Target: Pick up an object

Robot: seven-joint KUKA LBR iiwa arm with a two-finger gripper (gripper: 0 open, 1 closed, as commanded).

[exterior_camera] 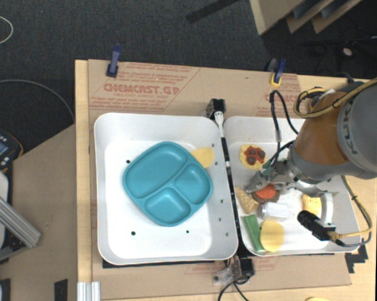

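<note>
The gripper is positioned in the right bin, at 12 o'clock of a red object; jaw state cannot be determined. "CHEMCAST" is printed on the board.

Right bin: small objects clustered. Yellow disc with red topping at 11 o'clock; red-orange piece at centre; green strip and yellow round piece at 7 o'clock; banana at 4 o'clock.
</note>
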